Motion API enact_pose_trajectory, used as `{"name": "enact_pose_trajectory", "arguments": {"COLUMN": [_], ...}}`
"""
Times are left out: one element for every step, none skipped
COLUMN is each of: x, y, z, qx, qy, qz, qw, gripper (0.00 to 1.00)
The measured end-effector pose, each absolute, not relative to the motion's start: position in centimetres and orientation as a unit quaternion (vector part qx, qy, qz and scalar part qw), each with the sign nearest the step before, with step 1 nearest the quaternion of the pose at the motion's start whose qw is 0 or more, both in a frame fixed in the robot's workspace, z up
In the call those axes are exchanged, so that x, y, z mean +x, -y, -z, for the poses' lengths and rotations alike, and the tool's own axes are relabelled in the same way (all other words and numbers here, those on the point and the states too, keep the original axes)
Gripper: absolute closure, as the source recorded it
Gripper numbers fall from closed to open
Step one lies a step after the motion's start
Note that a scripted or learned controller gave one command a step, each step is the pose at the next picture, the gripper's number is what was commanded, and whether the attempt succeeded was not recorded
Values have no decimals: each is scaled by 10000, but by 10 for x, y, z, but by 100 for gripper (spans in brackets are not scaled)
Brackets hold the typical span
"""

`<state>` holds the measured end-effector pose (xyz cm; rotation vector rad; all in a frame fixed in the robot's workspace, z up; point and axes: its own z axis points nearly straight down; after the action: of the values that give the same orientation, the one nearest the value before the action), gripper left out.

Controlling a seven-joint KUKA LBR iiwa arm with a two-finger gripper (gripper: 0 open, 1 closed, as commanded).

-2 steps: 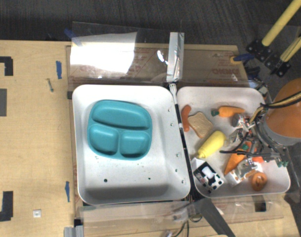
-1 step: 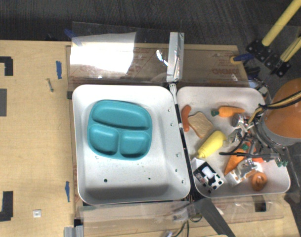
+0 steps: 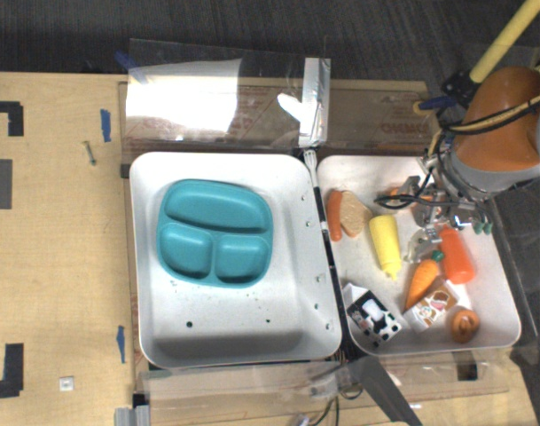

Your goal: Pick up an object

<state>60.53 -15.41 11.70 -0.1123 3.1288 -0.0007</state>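
Gripper (image 3: 426, 231) low in right bin (image 3: 509, 313) above carrot (image 3: 420, 280) (open or closed: can't tell), teal tray (image 3: 216, 231) left.

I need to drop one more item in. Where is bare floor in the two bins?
Left white bin: bare floor below and beside the teal divided plastic tray. Right white bin: crowded around the yellow toy corn and orange toy carrot.

Reaches in from the right edge of the view, orange band (image 3: 503, 118) uppermost, grey wrist (image 3: 482, 174) below it. Points steeply downward, claw (image 3: 426, 224) low at the tip, ringed by dark cabling. Finger position obscured by wrist hardware.
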Motion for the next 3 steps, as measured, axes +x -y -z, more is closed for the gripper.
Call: {"name": "enact_pose_trajectory", "arguments": {"x": [576,488,494], "y": [97,132,131], "z": [-89,-89,-102], "qx": [-197,-10,-19], "qy": [-9998,-10000,-9999], "qz": [0,12,24], "qw": [67,53,151], "gripper": [0,0,100]}}
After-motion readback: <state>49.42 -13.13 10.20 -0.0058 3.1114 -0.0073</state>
